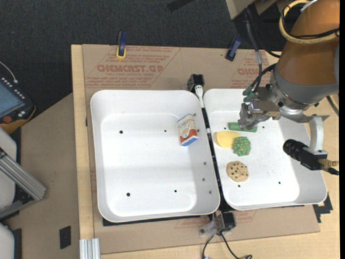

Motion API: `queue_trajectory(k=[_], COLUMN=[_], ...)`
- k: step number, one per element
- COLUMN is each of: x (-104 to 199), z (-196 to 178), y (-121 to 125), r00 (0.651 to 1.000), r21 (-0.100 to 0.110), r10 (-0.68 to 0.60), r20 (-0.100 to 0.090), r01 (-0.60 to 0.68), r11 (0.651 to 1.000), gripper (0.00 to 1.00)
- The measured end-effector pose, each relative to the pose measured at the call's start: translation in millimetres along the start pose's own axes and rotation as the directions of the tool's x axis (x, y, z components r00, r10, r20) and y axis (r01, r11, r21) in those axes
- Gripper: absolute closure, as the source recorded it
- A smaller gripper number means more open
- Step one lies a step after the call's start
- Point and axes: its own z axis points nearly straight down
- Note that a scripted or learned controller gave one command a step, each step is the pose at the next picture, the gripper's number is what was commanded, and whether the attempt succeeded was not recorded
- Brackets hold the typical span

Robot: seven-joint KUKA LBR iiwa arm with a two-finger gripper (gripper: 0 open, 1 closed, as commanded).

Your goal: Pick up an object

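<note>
My gripper (pixel 248 122) hangs low over the right bin (pixel 280 190), directly above a flat green piece (pixel 235 127) that lies partly hidden under it. Just in front of it lie a yellow wedge (pixel 224 140), a green bumpy ball (pixel 242 145) and a round cookie (pixel 237 171). A small milk carton (pixel 187 129) stands in the left bin (pixel 145 198) near its right wall. Nothing can be seen between the fingers.
The orange and grey arm (pixel 310 53) fills the upper right above the right bin. A black fixture (pixel 303 152) juts over that bin's right side. Blue clamps (pixel 122 46) hold the cardboard at the back. A black clip (pixel 195 83) sits between the bins.
</note>
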Motion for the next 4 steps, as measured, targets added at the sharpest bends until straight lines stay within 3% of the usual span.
queue_trajectory(k=[4], x=[1], z=[-40], y=[2], r00=[1.0], r21=[-0.009], r10=[-0.002], r20=[0.003], r01=[0.002], r11=[1.0], gripper=[1.0])
